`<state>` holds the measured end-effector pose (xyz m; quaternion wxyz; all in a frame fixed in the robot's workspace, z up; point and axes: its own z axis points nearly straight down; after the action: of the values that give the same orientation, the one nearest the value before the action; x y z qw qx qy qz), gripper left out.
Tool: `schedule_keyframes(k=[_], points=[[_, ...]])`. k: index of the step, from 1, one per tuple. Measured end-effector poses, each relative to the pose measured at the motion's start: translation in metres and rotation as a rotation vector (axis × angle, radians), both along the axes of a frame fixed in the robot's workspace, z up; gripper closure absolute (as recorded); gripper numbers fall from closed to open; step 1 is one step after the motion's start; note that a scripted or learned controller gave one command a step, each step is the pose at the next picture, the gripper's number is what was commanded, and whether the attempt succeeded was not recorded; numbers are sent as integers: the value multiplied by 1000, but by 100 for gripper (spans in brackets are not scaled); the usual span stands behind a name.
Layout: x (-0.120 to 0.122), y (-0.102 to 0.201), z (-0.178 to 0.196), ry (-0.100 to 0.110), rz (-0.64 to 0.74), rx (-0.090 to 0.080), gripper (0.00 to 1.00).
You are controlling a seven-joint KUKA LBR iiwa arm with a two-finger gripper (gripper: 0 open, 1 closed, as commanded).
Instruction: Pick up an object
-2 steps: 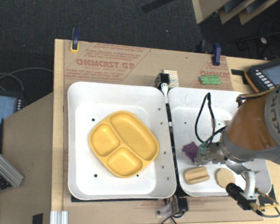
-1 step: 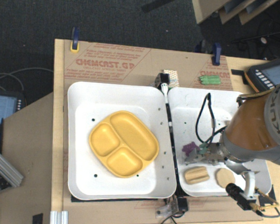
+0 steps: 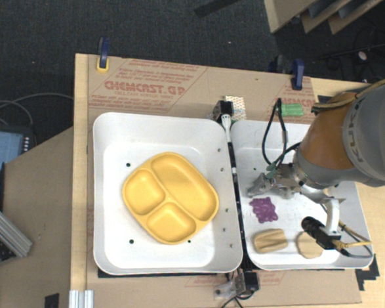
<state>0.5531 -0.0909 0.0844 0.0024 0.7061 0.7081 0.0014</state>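
One tan loaf, one tan disc, at the right bin's near edge.
One purple cluster lies just beside the gripper, whose state cannot be told; one yellow plate sits in the left bin.

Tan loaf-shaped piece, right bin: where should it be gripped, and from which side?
Probably from straight above, closing across the short width at the middle of the tan loaf-shaped piece: it lies flat, long axis roughly left-right, with the bin wall close in front.
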Motion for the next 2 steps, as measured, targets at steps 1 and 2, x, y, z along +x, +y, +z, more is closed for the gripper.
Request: schedule_keyframes(k=[1,2], points=[[-78,-5,0,12,-7,3,0],[-18,-2,0,1,0,0,0]])
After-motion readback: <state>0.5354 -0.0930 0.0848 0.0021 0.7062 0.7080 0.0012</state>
